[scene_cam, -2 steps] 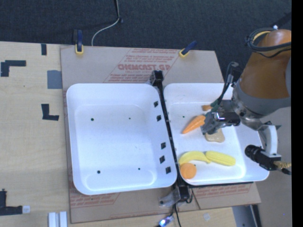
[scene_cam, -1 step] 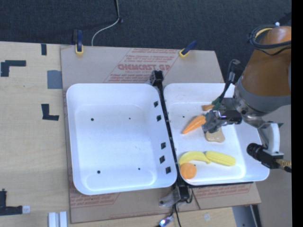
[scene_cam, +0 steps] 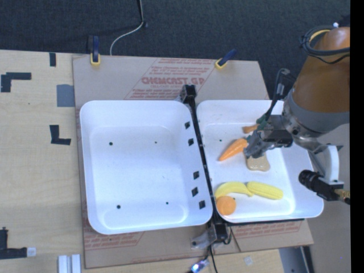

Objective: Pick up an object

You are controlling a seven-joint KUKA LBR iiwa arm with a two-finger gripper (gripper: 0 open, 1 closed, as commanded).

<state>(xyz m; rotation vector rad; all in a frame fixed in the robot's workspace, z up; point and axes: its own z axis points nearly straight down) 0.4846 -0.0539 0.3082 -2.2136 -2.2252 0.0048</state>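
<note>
Overhead slanted view of a bench bearing two shallow white bins side by side, on a brown cardboard sheet clamped at its far edge. Left bin bare of objects. Right bin holding a toy carrot, a small tan flat piece, a banana, a yellow corn cob and an orange round fruit; a small orange bit lying near the far wall.

Arm reaching in from the right, orange band above the wrist, gripper lowered into the right bin just beside the thick end of the carrot and directly above the tan piece. Pincer state impossible to tell: dark tips merged against the objects below, nothing plainly seen between them.

Step in hand, as judged: the descent or closing phase of a grasp, with either the carrot or the tan piece as likely target; which one, not certain. Next move, as judged: closing squarely on the chosen object, then a straight lift clear of the bin floor. Risk: tips straddling two neighbours and nudging the carrot aside, or pinching only an edge of the flat piece.
</note>
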